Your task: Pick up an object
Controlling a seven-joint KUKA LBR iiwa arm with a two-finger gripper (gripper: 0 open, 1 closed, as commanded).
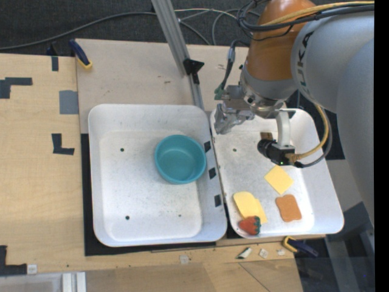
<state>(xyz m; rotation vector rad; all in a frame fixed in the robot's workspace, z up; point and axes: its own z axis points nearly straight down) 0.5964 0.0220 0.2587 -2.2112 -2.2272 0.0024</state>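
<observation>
No text, label, brand, number or sign can be read anywhere in the camera view.

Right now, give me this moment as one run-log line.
arm: over right bin far end | gripper: nothing seen held | left bin: teal bowl | right bin: food pieces
</observation>
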